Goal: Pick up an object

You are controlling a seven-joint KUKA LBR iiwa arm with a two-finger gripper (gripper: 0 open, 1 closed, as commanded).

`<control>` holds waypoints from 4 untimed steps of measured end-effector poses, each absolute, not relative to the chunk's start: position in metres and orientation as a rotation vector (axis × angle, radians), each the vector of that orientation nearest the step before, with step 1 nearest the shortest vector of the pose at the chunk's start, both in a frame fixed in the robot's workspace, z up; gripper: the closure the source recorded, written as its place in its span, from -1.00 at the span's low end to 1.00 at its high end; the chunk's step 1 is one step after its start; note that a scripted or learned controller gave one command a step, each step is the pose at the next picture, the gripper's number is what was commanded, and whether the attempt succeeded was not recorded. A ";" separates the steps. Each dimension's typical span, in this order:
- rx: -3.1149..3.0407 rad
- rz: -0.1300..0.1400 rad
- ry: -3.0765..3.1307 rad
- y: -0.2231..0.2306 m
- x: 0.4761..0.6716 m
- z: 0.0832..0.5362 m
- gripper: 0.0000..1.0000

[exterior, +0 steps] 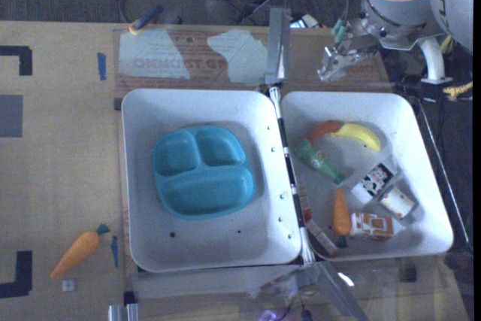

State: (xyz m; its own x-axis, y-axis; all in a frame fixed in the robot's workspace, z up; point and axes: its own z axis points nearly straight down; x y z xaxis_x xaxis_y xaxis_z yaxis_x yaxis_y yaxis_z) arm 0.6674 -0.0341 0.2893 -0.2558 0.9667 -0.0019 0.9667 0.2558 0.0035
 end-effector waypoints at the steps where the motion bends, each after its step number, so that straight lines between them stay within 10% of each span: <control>1: 1.950 0.000 2.464 0.013 0.624 0.251 1.00; 2: 1.957 0.000 2.458 -0.006 0.598 0.185 1.00; 3: 2.227 0.002 2.214 0.025 0.626 0.233 1.00; 4: 1.767 0.004 2.594 0.091 0.659 0.185 1.00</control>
